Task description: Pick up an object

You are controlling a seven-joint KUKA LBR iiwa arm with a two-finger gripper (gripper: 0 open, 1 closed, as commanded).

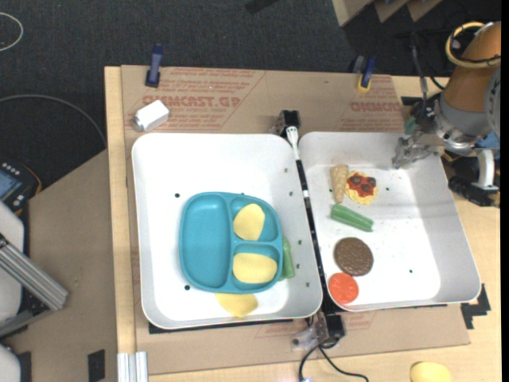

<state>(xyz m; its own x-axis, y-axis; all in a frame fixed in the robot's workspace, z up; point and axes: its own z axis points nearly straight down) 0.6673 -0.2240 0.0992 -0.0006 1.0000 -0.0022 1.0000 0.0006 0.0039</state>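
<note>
Gripper hovers at the right bin's far rim; finger spread unreadable, nothing visibly held. Green bean pod, mid-bin, looks light and stiff: grasp across its narrow middle.

1. The gripper hangs over the top edge of the right bin.
2. A green stick, brown cookie and orange disc lie near its left edge.
3. A blue tray sits in the left bin.
</note>
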